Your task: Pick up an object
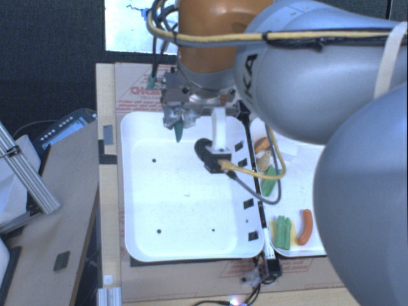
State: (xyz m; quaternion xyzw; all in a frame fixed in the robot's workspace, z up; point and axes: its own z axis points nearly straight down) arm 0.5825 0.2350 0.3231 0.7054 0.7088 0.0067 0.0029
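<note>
Camera view: two white bins lie side by side on the bench (pixel 107 196). The left bin (pixel 146 234) shows a bare white floor marked by a few small dark dots (pixel 154 160). The right bin (pixel 296 251) is partly covered by the grey arm (pixel 299 69), which reaches in from the right.

The right bin holds the things to pick. An orange piece (pixel 305 227) lies near the front edge. A green-yellow piece (pixel 281 231) lies just beside it on the left, close to the wall between the bins. Farther back, a green piece (pixel 269 177) lies near that same wall. A tan piece (pixel 261 145) lies behind it, partly hidden by the arm.

The gripper (pixel 178 130) hangs over the far left part of the left bin, near its back wall and well apart from the four pieces. Its green tip points down at the floor of the bin. From this angle I cannot tell how far the claw is open or whether it has hold of anything.
</note>
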